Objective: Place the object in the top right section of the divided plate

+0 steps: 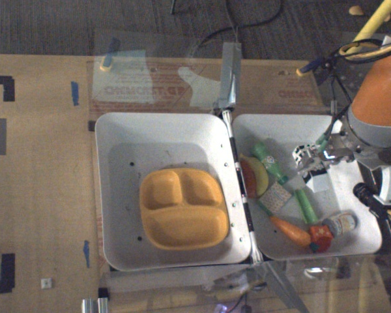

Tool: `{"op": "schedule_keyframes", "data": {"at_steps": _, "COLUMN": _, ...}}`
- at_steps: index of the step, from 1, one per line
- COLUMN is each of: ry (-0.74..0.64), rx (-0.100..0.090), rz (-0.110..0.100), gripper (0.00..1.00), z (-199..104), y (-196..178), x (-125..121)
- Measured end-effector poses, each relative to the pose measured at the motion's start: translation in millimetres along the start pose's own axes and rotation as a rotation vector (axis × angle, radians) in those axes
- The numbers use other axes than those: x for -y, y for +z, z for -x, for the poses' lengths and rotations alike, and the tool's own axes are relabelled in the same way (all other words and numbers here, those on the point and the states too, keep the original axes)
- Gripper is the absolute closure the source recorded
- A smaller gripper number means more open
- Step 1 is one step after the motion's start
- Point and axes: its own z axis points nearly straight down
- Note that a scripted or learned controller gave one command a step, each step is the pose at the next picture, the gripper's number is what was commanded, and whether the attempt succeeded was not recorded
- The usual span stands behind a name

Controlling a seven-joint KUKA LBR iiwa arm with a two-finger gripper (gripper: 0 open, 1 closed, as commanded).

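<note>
An orange divided plate (181,208) lies in the left bin (117,175), with two small sections at the far side and one large one at the near side. All its sections hold nothing. My gripper (311,160) hangs over the right bin (352,126), near its middle right, above a green stick-shaped toy (305,205). Nothing shows between its fingers. In the right bin also lie a green bottle-like toy (268,160), a red and yellow-green fruit slice (253,176), a patterned square packet (275,197), an orange carrot (290,231), a red piece (321,237) and a small grey can (342,223).
A metal divider (238,188) separates the two bins. The arm's orange band (380,95) and grey body cover the right bin's far right corner. Cables (352,49) and a yellow rod (376,16) lie beyond the bins at the upper right.
</note>
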Motion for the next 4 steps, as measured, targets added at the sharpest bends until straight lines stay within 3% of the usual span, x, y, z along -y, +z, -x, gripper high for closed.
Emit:
{"op": "schedule_keyframes", "data": {"at_steps": 1, "ry": -0.152, "rx": 0.002, "rz": 0.003, "gripper": 1.00, "z": 8, "y": -42, "x": 6}}
{"op": "schedule_keyframes", "data": {"at_steps": 2, "ry": -0.153, "rx": 0.005, "rz": 0.006, "gripper": 1.00, "z": 9, "y": -52, "x": 4}}
{"op": "schedule_keyframes", "data": {"at_steps": 3, "ry": -0.093, "rx": 0.002, "rz": 0.002, "gripper": 1.00, "z": 32, "y": -36, "x": -46}}
{"op": "schedule_keyframes", "data": {"at_steps": 4, "ry": -0.150, "rx": -0.001, "rz": -0.001, "gripper": 1.00, "z": 2, "y": -41, "x": -16}}
